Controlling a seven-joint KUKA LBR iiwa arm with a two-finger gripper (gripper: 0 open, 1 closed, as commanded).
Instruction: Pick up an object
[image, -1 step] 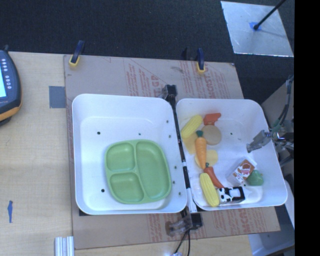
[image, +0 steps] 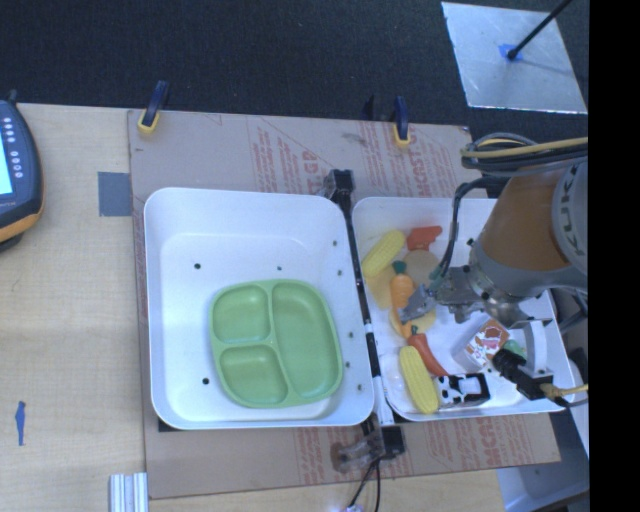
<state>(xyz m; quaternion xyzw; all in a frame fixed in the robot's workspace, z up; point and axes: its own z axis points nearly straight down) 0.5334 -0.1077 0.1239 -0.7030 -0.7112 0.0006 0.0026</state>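
Printing on cardboard sheet (image: 250, 150), unreadable

The scene is viewed by one fixed camera, set high above the desk (image: 70, 330) and tilted down at a slant. Both white bins are taken in whole, the left bin (image: 170, 300) toward 9 o'clock, the right bin (image: 385, 395) toward 3 o'clock. Dark floor is seen toward 12 o'clock.

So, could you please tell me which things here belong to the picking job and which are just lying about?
Job: gripper; right bin; its toys: yellow corn, carrot, red chilli.

Lying about: left bin; green tray; blue clamps; handheld pendant.
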